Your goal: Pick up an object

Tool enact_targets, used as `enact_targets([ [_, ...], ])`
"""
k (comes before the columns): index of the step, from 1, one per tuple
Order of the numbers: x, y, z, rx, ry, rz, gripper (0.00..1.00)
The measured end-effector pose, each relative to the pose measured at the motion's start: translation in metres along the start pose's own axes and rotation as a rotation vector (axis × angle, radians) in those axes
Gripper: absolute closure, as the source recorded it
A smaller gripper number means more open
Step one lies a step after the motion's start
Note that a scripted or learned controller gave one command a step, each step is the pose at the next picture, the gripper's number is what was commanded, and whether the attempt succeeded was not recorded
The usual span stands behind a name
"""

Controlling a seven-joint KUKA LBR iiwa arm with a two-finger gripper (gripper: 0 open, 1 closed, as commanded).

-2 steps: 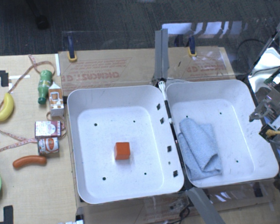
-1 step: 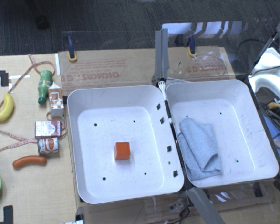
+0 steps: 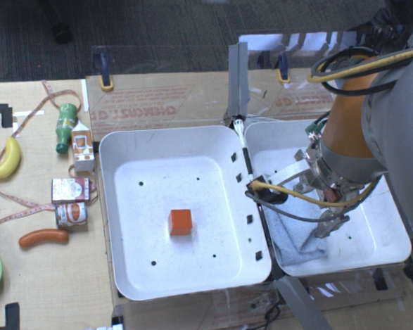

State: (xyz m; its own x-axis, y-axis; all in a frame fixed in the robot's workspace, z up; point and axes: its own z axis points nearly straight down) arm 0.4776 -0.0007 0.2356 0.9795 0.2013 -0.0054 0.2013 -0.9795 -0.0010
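An orange cube (image 3: 181, 222) sits alone near the middle of the left bin (image 3: 129, 272), a little toward its front edge, well apart from every wall. A grey cloth (image 3: 291, 241) lies in the right bin (image 3: 382, 251), spread against its front-left corner. The gripper (image 3: 328, 224) hangs over that cloth, low in the right bin; whether it is spread or closed cannot be told from here, and nothing can be seen in its grasp. A yellow cable (image 3: 293, 190) loops off the wrist toward the divider between the bins. Judging by this, the pick is not done: no object is lifted, and the grasp and raise remain.
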Motion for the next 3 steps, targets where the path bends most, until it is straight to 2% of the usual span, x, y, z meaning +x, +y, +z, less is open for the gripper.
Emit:
enact_targets([
  [1, 0.014, 0.044, -0.05, -0.002, 0.001, -0.172, 0.0],
  [2, 0.072, 0.057, -0.011, -0.002, 0.0, -0.001, 0.0],
  [3, 0.102, 0.188, -0.031, -0.001, 0.0, 0.003, 0.0],
])
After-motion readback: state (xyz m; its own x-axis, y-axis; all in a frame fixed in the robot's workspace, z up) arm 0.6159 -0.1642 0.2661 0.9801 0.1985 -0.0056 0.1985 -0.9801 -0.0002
